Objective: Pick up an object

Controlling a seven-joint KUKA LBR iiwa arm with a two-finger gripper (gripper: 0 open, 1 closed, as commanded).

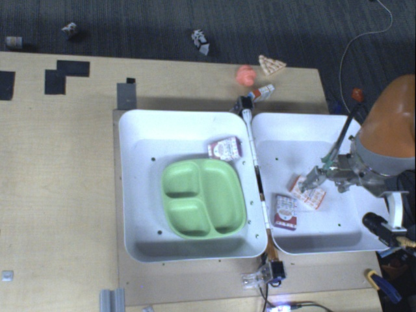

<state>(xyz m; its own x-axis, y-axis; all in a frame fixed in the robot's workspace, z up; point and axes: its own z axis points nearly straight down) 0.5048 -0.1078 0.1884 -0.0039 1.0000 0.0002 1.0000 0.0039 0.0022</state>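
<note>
Starting w/ the biggest: you've got the bench (pixel 58 194) carrying two shallow white bins side by side, left bin (pixel 140 194) and right bin (pixel 338 236). The arm (pixel 390 132), grey w/ orange band, reaches in from the right over the right bin. Next in size, a green divided tray (pixel 203 197) sits mid left bin; just beyond its far-right corner lies a small purple-and-white packet (pixel 225 149).

In the right bin you have two candidates. A red-and-white snack packet (pixel 308 194) lies flat, tilted, long axis running roughly near-right to far-left. A second red-and-white packet (pixel 285 212) lies just near-left of it, close to the bin's left wall, long axis approx near-far.

The end effector (pixel 313 179) hangs right over the far-left edge of the tilted packet, fingers pointing left-and-down. Can't tell from this angle whether they're spread or closed, or whether anything is between them, so don't count it as a grasp yet.

Key relation for you: the tilted packet is directly under and slightly near-right of the tips, so prob the target; the other one lies further near-left.

Small stuff on the far bench: pink ball (pixel 246 75), a pizza-slice toy (pixel 272 64), a small tube (pixel 262 92).
</note>
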